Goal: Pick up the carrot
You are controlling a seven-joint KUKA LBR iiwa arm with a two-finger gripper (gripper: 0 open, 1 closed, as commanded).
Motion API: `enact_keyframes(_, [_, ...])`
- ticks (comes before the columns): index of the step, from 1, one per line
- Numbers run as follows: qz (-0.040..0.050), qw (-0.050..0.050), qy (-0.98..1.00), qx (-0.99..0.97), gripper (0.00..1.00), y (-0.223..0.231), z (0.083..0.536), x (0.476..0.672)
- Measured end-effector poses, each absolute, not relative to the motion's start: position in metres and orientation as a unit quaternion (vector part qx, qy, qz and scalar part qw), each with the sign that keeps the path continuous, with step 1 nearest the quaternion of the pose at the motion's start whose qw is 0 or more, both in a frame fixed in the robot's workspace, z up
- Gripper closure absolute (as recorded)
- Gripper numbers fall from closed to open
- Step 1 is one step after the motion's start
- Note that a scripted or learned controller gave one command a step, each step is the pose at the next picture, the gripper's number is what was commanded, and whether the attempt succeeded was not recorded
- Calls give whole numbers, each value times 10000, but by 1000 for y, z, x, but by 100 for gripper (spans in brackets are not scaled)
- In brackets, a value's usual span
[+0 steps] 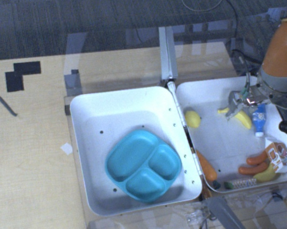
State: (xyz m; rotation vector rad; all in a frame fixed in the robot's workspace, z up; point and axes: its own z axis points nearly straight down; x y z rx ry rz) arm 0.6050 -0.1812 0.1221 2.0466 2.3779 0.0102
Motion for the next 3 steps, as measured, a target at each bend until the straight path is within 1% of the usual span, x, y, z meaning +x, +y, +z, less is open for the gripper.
enact_keyframes(1, [64,42,6989,7152,0,-163,90,550])
enact_keyframes(2, [21,22,5932,8050,0,-105,247,496])
enact_keyframes(3, [9,8,6049,7963,0,-62,184,488])
